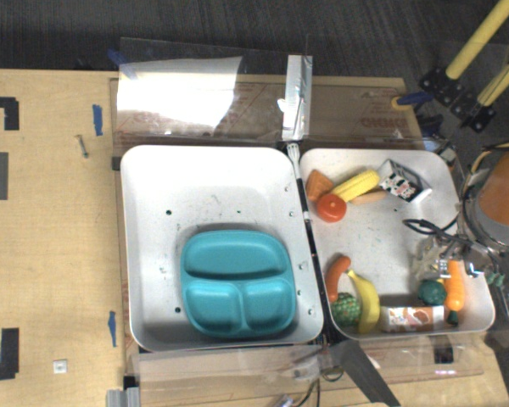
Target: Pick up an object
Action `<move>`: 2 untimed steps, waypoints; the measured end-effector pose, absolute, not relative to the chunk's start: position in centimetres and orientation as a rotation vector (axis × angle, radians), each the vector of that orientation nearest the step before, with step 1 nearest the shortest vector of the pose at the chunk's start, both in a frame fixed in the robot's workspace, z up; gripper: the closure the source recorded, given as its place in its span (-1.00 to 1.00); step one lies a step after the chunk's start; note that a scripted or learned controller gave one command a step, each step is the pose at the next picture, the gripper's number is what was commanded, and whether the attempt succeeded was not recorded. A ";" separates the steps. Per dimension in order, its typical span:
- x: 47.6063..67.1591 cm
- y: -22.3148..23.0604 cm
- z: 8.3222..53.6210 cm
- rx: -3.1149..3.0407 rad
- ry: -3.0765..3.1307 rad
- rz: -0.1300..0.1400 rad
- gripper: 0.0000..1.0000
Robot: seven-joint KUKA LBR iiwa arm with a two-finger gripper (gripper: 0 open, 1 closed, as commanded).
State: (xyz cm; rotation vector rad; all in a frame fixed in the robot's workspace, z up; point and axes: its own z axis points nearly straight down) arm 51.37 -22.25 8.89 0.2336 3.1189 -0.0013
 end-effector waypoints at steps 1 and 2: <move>48.4 -22.3 8.9 0.140 3.126 -0.002 -1.00; 54.3 -22.4 8.9 0.244 3.120 -0.005 -1.00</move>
